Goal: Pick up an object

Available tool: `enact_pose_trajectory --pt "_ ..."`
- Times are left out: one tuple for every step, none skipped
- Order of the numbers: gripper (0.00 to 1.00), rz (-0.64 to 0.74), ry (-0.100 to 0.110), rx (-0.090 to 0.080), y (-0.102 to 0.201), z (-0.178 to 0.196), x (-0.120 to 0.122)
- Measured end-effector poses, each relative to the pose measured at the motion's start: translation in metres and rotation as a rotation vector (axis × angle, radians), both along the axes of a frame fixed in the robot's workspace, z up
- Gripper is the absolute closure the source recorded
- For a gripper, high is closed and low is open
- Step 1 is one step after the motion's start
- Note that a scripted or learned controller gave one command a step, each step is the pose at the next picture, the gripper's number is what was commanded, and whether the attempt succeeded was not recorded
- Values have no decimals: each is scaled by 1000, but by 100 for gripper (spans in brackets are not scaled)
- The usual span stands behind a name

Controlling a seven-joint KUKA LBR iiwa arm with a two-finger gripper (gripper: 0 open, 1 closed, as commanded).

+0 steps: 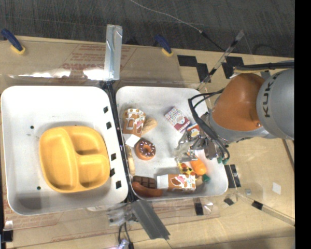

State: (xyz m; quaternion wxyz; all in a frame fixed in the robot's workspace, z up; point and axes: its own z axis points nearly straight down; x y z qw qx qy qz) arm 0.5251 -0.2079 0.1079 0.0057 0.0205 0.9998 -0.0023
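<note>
The right bin [160,95] holds several toy foods. A chocolate donut [144,149] lies near its middle, with an iced pastry [133,121] behind it. A pink-and-white packet [177,118] lies toward the back right. Along the front wall are a dark brown bar [147,187], a printed orange carton [180,181] and an orange carrot [198,167]. My gripper [186,146] hangs low over the bin's right side, between the pink packet and the carrot, right of the donut. The wrist and its cables hide what lies directly beneath it.
The left bin [20,102] holds a yellow divided tray [73,157]. A dark divider [114,134] runs between the bins. The arm's orange band [237,105] overhangs the right bin's right wall. A beige piece [130,163] lies by the divider.
</note>
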Motion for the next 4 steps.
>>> enact_pose_trajectory --pt "0 1 0 0 0 0 0" --pt "0 -137 7 6 8 -13 -3" --pt "100 -129 5 5 9 -2 -2" --pt "100 -221 -2 3 20 149 14"
